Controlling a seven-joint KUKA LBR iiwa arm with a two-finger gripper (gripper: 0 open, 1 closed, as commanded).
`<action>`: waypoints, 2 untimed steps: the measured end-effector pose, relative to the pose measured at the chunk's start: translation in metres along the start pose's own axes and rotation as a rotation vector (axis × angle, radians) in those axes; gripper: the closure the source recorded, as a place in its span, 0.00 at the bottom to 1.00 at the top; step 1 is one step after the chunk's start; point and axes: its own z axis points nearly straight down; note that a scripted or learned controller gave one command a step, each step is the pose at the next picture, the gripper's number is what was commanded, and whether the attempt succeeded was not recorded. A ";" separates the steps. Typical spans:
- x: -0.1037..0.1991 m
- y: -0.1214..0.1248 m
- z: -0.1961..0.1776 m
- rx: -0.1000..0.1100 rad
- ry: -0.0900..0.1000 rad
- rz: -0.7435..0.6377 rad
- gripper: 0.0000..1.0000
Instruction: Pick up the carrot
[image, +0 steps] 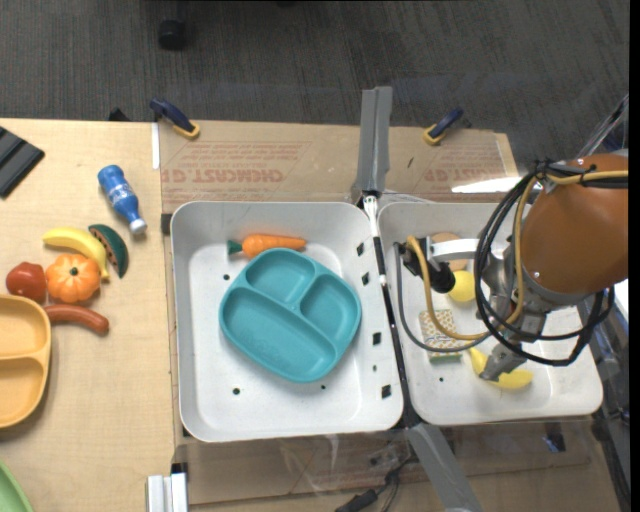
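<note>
I'm looking down on a pale wooden bench (80, 150), with dark grey carpet (300, 50) beyond its far edge. Right of that bench top lies brown cardboard (270, 165), clamped at its far edge.

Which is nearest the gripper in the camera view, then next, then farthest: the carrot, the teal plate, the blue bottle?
From the gripper, low in the right bin:
1. Teal plate, middle of the left bin.
2. Carrot, at that bin's far edge, beside the plate.
3. Blue bottle, on the bench left of both bins.
</note>
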 end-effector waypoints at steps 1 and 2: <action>0.107 0.035 0.005 0.003 0.004 0.047 0.00; 0.054 0.059 0.091 -0.002 0.015 0.049 0.00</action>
